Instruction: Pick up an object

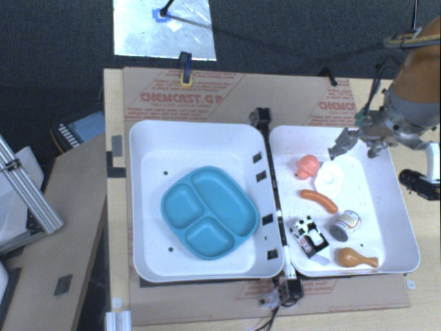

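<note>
A: Top cam first. Where's your gripper?

B: My gripper (357,145) is up over the back of the right bin (393,205), near the far wall. Two fingers are spread apart w/ nothing between them, so it's let go, not holding anything.

A: And the stuff to pick up?

B: All in the right bin. A pink ball-ish toy (308,165) sits near the left side, just beside a white round thing (331,178). Below those is an orange hot dog (319,200), lying at a slant. Then a small can (345,224) on its side, a black & white block toy (309,236) near the front left corner, and a tan drumstick (355,258) at the front.

A: Is my hand touching any?

B: No. It's closest to the white round thing, but apart from it.

A: Left bin?

B: The left bin (155,143) has a blue tray (209,212) w/ three parts, lying flat in the middle.
</note>
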